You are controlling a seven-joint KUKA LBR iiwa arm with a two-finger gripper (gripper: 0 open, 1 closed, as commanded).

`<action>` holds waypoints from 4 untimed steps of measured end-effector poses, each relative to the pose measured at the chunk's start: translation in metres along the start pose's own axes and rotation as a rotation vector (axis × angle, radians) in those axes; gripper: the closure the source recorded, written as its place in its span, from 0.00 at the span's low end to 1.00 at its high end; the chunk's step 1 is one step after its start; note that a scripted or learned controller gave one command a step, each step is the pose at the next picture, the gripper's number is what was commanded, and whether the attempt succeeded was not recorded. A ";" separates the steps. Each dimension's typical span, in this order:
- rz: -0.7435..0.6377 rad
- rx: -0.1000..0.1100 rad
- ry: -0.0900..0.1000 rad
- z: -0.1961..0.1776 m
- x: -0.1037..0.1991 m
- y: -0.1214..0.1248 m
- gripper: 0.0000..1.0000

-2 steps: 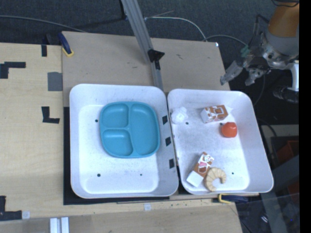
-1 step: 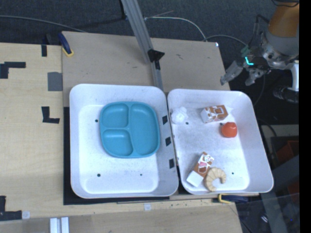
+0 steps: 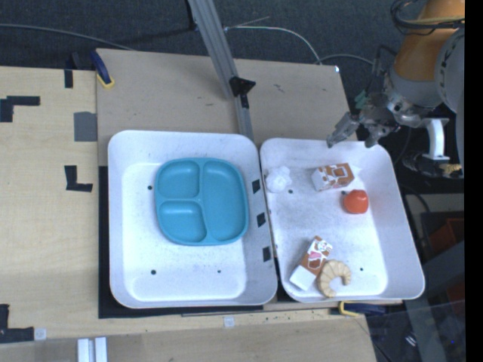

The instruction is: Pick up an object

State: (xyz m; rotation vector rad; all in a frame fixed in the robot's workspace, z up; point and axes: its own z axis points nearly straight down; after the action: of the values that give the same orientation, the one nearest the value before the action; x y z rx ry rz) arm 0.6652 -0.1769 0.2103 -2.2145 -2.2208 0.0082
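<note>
Camera view: end effector (image 3: 349, 132) hovers over the right bin's (image 3: 404, 225) far rim, finger state indeterminate, nothing gripped; carton (image 3: 333, 176), red tomato (image 3: 355, 201), croissant (image 3: 334, 275) and second carton (image 3: 314, 256) lie untouched in that bin, so the pick remains undone.

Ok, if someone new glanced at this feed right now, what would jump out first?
Probably the blue divided plate, sitting alone in the left bin. Next, the red ball in the right bin, beside a small brown-and-white carton, with a croissant nearer the front edge. The arm's hand hovers over that bin's far right corner.
</note>
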 end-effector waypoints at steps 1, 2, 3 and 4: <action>0.001 -0.001 0.000 0.048 0.008 0.001 0.00; 0.001 -0.013 -0.006 0.089 0.013 -0.001 0.00; 0.000 -0.014 -0.005 0.077 0.014 0.000 1.00; 0.001 -0.011 -0.001 0.026 0.008 -0.008 1.00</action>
State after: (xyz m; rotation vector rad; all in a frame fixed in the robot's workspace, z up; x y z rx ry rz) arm 0.6574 -0.1689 0.1847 -2.2219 -2.2255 -0.0027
